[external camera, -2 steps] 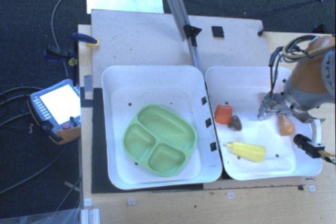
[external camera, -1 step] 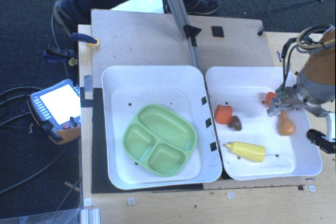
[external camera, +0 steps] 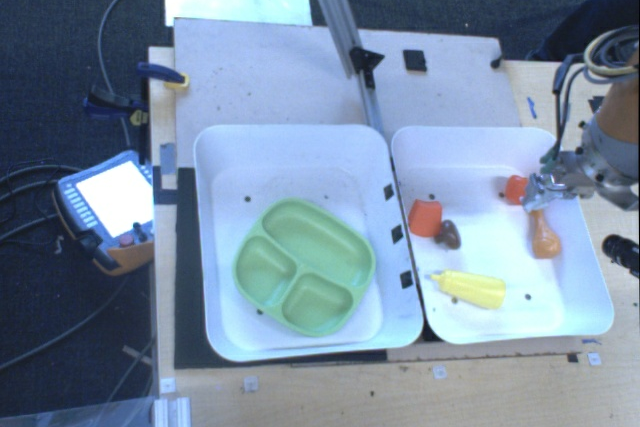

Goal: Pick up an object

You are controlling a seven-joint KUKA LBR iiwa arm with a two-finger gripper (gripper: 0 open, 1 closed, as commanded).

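The right bin (external camera: 470, 155) holds several small items. A red-orange block (external camera: 425, 218) lies at its left side, touching a dark brown lump (external camera: 450, 235). Near the front lies a yellow piece (external camera: 473, 289) on its side. An orange carrot-shaped piece (external camera: 545, 237) rests at the right. A small red-orange item (external camera: 515, 189) sits toward the back right. My gripper (external camera: 541, 192) hangs at the bin's right side, just right of the small red-orange item and above the top end of the carrot-shaped piece. Nothing is visibly held.
The left bin (external camera: 225, 175) holds a green divided plate (external camera: 303, 266). A slanted metal pole (external camera: 335, 0) crosses the back board. A handheld pendant (external camera: 108, 208) lies off the bench at the left, with cables around it.
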